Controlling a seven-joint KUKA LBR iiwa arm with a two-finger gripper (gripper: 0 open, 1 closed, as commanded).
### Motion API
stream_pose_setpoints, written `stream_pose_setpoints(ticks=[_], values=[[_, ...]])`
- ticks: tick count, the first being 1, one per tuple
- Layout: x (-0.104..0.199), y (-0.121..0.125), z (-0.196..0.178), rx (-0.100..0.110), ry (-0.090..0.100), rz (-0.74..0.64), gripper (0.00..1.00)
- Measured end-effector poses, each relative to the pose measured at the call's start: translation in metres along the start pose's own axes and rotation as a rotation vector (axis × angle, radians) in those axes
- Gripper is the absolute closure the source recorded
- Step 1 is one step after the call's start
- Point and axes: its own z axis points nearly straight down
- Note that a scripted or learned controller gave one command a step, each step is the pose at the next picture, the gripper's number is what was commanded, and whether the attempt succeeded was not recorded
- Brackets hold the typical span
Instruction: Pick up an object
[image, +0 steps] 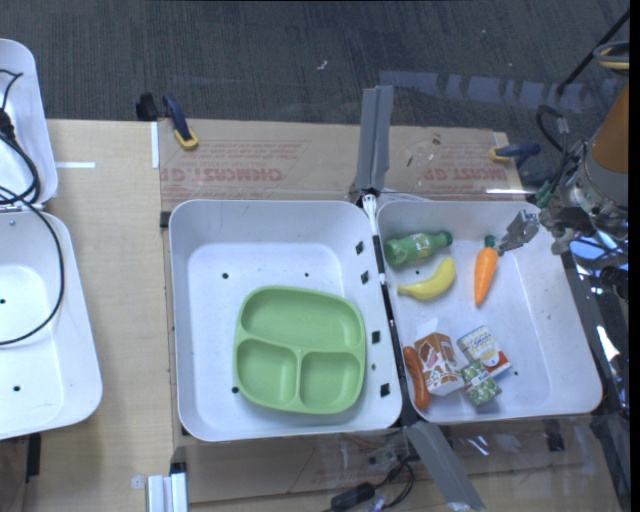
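Left bin (200, 330): holds a green divided plate (300, 348). Right bin (560, 330): holds my candidate objects. I judge the carrot (484, 274), lying in the far half, light, stiff and slightly slick, best gripped across its mid-body. The end effector (520, 232) hovers just right of and beyond the carrot's top, apart from it; whether it is parted or closed I cannot tell. Banana (430, 282) and green bottle (418, 245) lie left of the carrot.
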Motion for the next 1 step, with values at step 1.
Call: stream_pose_setpoints(ticks=[1], values=[[-0.003,0.0081,0.1115,-0.003,-0.001,-0.066,0.0]])
